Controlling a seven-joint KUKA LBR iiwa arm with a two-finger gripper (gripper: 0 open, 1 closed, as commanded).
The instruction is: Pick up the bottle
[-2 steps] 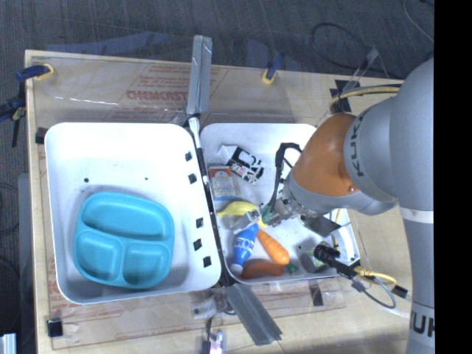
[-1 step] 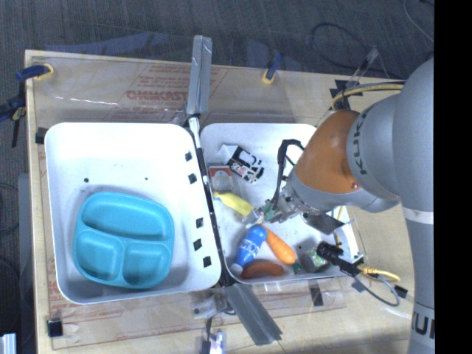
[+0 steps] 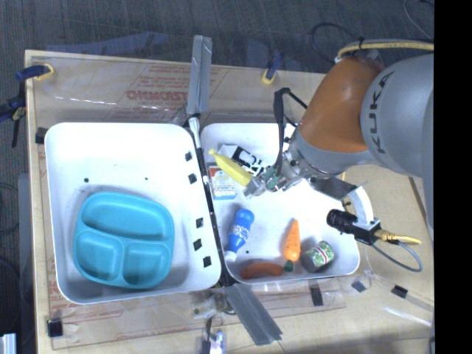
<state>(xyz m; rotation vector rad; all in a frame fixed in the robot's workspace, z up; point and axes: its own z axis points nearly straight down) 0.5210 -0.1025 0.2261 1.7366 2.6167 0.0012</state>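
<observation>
We find the small blue-and-white plastic bottle [image 3: 238, 231] lying on its side on the floor of the right-hand shallow white bin [image 3: 346, 268], close to the divider wall, its white end pointing toward the near rim. A brown sausage-shaped toy [image 3: 259, 269] lies just beyond that end, and an orange plastic carrot [image 3: 292, 241] rests near its right side. The gripper [image 3: 269, 181] hangs over the bin above and right of the bottle, apart from it, near a yellow banana-shaped toy [image 3: 232, 168]; we cannot tell its opening from this angle, and we see nothing held. We judge the bottle light, stiff and smooth, likely to roll if nudged. We would grip across its round blue body, midway along, squarely, clear of the wall.
</observation>
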